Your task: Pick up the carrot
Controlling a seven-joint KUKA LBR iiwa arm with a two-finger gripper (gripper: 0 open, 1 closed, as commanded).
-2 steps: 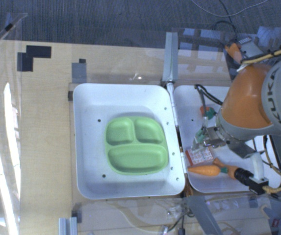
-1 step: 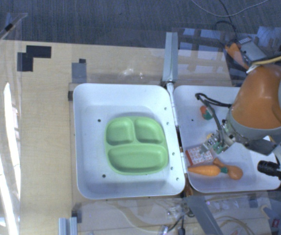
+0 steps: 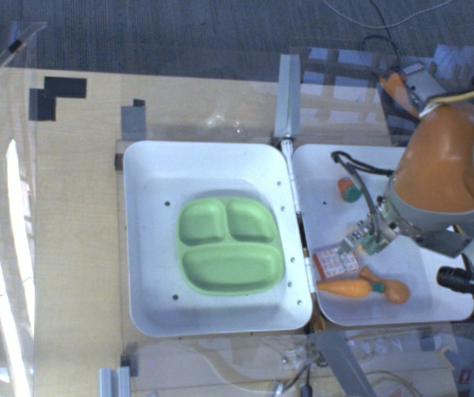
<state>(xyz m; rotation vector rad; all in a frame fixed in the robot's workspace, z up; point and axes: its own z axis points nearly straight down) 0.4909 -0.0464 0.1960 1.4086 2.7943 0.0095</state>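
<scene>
The carrot, orange and tapered with a green stub at its right end, lies flat near the front edge of the right bin. It points left towards the wall between the bins. The gripper hangs over the middle of the right bin, above and slightly right of the carrot, with a clear gap between them. The arm's grey wrist and orange band reach in from the right and hide the bin's right part.
A small card with a red pattern lies just behind the carrot. A rounded orange piece touches the carrot's green end. A small orange and green item sits further back. The left bin holds a green divided plate.
</scene>
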